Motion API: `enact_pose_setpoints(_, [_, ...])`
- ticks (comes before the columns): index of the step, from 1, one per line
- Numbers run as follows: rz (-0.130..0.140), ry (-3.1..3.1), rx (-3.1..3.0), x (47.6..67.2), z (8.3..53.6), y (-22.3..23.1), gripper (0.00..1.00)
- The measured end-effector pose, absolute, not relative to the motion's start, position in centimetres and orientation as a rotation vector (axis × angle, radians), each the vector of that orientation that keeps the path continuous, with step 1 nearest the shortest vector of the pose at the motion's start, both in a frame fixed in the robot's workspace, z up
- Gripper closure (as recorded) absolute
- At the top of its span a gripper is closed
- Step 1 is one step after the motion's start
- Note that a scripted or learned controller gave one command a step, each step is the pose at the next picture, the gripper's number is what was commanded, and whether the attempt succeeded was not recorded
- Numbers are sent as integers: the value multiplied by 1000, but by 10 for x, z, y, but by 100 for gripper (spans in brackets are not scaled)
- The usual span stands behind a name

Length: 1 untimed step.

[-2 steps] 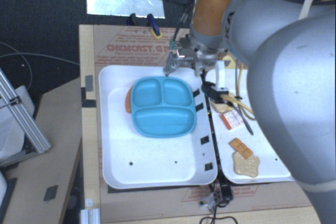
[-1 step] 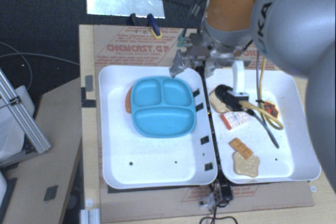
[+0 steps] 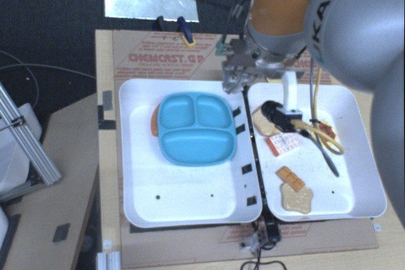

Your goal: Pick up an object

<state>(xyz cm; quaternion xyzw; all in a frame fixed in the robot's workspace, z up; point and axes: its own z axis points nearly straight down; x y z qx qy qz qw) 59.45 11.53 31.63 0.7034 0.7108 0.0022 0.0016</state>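
Pincer above bin divider (fingers blurred).

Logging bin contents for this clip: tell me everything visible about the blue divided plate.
The blue divided plate is a light blue, rounded-rectangle tray that looks like matte plastic, with three compartments: two smaller ones on the far side and one long one nearer the camera. It lies flat, right side up, in the far half of the left bin. An orange object pokes out from under its left edge. The compartments look bare.
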Motion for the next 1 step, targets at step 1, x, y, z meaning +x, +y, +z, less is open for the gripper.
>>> enact_pose_setpoints(1, [1, 2228, 2215, 586, 282, 165, 100])
